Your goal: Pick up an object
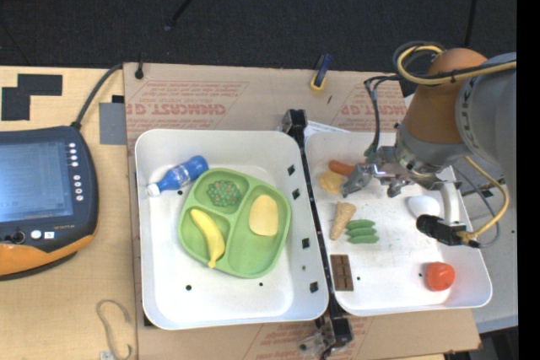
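Observation:
The right bin [472, 299] holds several small items. An orange sausage-shaped piece [341, 167] and a pale yellow piece [330, 183] lie at its far left. A tan cone [341, 220] and a green pea pod [362, 231] lie toward the middle, with a brown block [341, 271] near the front. A red tomato [439, 276] sits at the front right, and a white piece [422, 204] lies under the arm. My gripper [357, 180] hangs low over the bin, just right of the yellow piece and above the cone. Nothing is visibly held.
The left bin [160, 282] bears a green divided plate [240, 261] with a banana [207, 235], a yellow slice and peas, and a blue bottle [179, 174] beside it. A black divider [305, 206] separates the bins. A tablet [38, 181] lies at far left.

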### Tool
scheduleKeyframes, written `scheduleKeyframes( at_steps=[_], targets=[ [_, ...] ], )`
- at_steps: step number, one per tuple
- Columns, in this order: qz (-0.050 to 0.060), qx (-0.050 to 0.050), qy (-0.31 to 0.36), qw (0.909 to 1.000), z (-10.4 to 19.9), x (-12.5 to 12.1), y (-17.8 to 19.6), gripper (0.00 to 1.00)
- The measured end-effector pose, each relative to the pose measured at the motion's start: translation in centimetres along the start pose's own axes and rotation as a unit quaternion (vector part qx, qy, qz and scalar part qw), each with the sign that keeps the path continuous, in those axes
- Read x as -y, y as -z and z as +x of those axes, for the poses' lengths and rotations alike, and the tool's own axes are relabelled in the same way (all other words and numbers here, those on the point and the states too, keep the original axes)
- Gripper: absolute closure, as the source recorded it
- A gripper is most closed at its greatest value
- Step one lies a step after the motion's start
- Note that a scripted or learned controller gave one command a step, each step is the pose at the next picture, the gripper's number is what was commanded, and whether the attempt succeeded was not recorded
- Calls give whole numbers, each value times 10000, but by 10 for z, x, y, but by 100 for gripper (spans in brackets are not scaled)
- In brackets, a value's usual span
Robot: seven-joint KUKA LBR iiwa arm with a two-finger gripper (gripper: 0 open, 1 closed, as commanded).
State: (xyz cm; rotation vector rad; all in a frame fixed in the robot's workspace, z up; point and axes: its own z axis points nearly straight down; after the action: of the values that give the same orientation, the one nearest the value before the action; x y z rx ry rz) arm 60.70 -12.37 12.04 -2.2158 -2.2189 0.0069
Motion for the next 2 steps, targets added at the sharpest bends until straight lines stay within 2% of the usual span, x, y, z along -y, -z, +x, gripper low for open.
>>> scheduleKeyframes(
  at_steps=[1, 2],
  targets=[
    [-5, -2, 6, 10000, 3, 0, -35, 0],
    [-8, -3, -10, 10000, 2, 0, -23, 100]
  ],
)
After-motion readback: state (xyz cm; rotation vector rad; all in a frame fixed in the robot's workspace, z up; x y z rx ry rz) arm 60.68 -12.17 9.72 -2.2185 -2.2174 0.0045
